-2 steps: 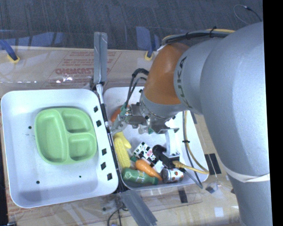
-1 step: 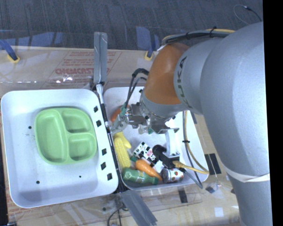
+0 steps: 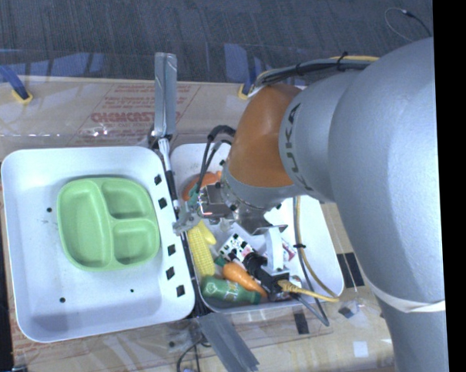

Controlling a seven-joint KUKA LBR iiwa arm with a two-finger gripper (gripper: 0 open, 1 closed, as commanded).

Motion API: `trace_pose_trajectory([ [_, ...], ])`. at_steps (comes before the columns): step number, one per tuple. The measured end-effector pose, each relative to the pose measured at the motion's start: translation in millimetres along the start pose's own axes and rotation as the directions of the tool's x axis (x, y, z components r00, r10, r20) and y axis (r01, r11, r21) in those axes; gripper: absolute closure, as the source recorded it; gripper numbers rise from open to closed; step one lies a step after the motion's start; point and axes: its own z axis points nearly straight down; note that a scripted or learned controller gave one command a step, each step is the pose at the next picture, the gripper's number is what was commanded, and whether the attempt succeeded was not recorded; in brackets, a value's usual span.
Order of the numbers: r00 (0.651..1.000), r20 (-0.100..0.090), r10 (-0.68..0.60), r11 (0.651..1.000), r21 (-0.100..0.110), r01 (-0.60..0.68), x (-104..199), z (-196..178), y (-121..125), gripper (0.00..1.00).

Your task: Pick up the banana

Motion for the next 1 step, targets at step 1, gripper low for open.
trace_pose_trajectory([
  [1, 1.000, 0.000, 0.007, 1.000, -0.001, -0.007, -6.3, 0.0, -25.1, 0.00],
])
